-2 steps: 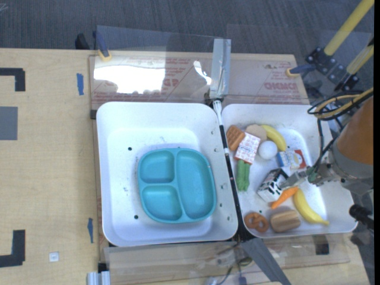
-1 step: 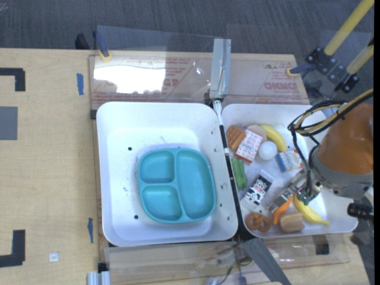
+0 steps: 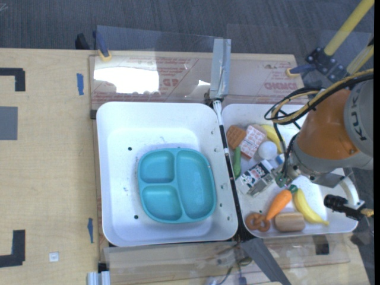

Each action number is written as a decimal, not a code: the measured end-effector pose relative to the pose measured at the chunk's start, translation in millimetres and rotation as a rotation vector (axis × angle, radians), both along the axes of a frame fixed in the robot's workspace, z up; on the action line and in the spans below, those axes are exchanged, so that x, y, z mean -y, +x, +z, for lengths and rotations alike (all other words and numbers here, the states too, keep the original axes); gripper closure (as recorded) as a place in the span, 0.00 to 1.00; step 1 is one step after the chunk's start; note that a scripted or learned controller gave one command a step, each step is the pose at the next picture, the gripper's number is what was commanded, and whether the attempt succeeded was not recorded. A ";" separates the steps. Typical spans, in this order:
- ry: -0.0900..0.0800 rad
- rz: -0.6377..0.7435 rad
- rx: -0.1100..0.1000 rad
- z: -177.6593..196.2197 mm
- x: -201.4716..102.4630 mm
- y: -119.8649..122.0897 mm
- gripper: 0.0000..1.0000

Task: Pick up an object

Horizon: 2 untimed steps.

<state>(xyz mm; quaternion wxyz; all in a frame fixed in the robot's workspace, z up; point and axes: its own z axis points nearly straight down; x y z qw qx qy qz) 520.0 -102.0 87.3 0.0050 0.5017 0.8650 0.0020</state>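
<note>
Item: arm (image 3: 332, 129), grey with orange band, entering from the right of the frame and bent over the right bin (image 3: 344, 227).

Item: claw (image 3: 284, 180), low over the middle of the right bin, just above the toy heap. Whether it is spread or pressed together cannot be told; nothing is seen pinched in it.

Item: carrot (image 3: 279, 202), orange with a green tip. Lies immediately below and slightly left of the claw in the frame, green end nearest it. Long axis slants from upper right to lower left. Judged the closest candidate for the pick; a grip across that slant, not along it, looks the better fit.

Item: banana (image 3: 309, 208), yellow, just right of the carrot, running down toward lower right.

Item: printed carton (image 3: 257, 177), left of the claw, close beside it.

Item: pretzel (image 3: 257, 221) and bread roll (image 3: 289, 221), along the bin's lower edge.

Item: waffle (image 3: 236, 136), upper left of the right bin, well apart from the claw.

Item: left bin (image 3: 119, 123), holding a teal divided tray (image 3: 176, 184).

Item: desk (image 3: 44, 159), pale wood, left of frame.
</note>
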 end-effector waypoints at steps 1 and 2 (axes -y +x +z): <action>0.003 -0.450 -0.007 -1.4 49.7 92.2 0.00; 0.002 -0.558 -0.009 -0.7 70.4 -41.5 0.00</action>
